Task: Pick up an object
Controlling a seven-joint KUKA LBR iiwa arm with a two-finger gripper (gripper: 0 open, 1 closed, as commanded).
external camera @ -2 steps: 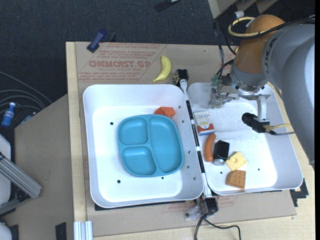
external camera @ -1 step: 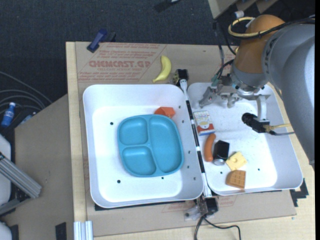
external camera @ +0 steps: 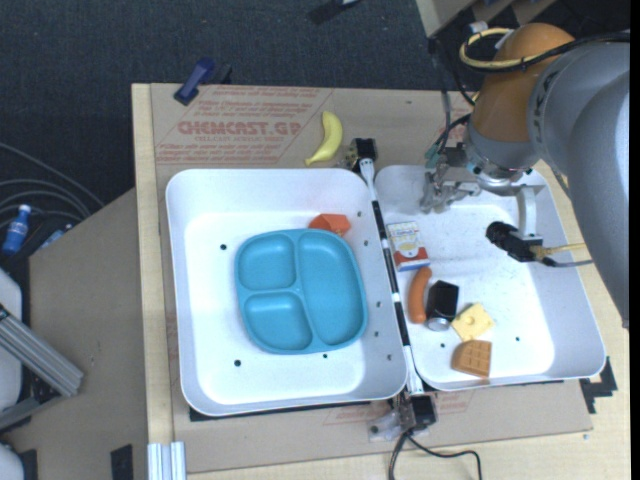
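Observation:
My gripper hangs over the far left part of the right bin, above bare bin floor, and I see nothing in it. Just in front of it, against the bin's left wall, lies a small white and red carton. Further toward the front lie an orange sausage-shaped piece, a small black object, a yellow cheese wedge and a brown waffle square.
The left bin holds a blue divided plate, with a small orange piece at its far edge. A yellow banana lies on the bench behind the bins. The grey arm comes in from the right.

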